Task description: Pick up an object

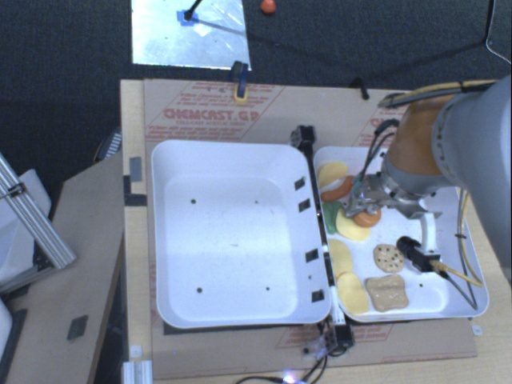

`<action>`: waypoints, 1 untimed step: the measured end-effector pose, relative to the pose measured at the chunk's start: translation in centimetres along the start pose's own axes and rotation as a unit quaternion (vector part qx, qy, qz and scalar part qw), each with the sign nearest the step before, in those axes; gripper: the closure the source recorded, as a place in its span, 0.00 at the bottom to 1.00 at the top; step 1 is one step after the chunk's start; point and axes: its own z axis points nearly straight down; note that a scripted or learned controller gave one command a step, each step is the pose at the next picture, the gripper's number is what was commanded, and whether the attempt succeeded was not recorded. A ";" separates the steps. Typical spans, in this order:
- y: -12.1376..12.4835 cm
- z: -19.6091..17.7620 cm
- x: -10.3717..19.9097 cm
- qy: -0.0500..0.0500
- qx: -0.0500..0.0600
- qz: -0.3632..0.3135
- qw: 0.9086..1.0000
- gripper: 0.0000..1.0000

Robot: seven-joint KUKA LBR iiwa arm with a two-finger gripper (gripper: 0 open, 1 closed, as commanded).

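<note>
Here pincer [362,206] low in right bin [458,294] among food items, near left wall; state unclear.

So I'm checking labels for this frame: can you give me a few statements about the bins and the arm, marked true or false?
1. The tool is over the right bin. True.
2. The left bin holds a round biscuit. False: the biscuit lies in the right bin.
3. A tan bone-shaped item lies near the right bin's front edge. True.
4. The arm enters from the view's left. False: it comes in from the right.
</note>
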 end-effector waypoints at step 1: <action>0.7 0.0 0.0 0.001 0.000 0.000 1.000 1.00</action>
